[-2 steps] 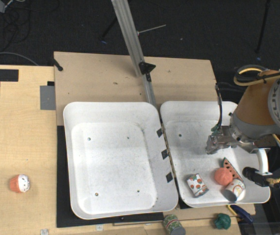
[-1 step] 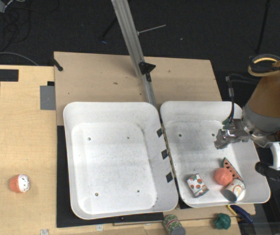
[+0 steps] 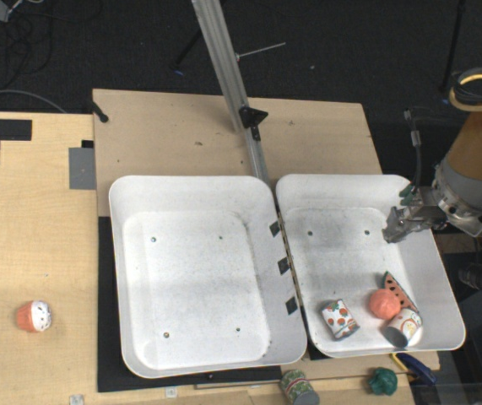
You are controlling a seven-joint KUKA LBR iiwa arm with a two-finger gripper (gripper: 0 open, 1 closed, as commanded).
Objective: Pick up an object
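the arm (image 3: 468, 163) reaches in over the right edge of the right bin (image 3: 342, 194), its jaws hanging above that edge with nothing between them; whether they are open or closed cannot be told. near that bin's front right corner lie a red-spotted white carton (image 3: 339, 319), an orange ball (image 3: 384, 304), a patterned wedge (image 3: 398, 288) touching the ball, and a small can (image 3: 404, 327). the left bin (image 3: 131, 194) sits beside it.
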